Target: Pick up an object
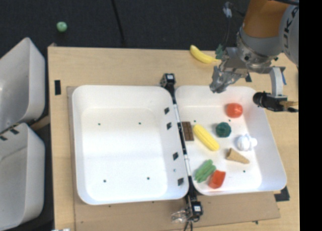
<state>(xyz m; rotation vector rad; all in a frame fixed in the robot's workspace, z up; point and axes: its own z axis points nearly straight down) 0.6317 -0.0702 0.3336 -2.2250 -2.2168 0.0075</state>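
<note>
Partly behind the arm (266,18), a banana (202,55); fingers' (219,86) spread unclear.

- Arm (266,13): grey casing, broad orange band above the wrist.
- Dark cables loop beside the band.
- Gripper (220,85): grey metal, two slim fingers.
</note>
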